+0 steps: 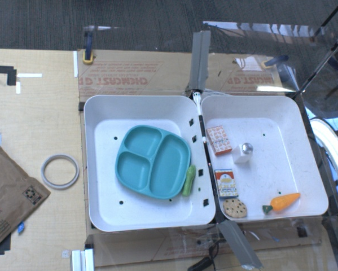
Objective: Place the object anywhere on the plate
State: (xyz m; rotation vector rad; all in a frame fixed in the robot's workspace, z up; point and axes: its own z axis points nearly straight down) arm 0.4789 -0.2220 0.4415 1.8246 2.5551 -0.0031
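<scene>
Teal plate [153, 161] sat in the left bin [101, 208], a green object [188, 180] touching its right rim, other objects like the carrot [284, 202] well right of the plate; which object was meant was unclear, so wrong pick looked likely.

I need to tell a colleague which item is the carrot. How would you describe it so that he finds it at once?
Look at the right white bin, then go to its front right corner. The carrot lies there on its side, apart from the rest. It is the one orange, tapered thing with a green end; its neighbours are a round cookie and flat printed boxes.
</scene>
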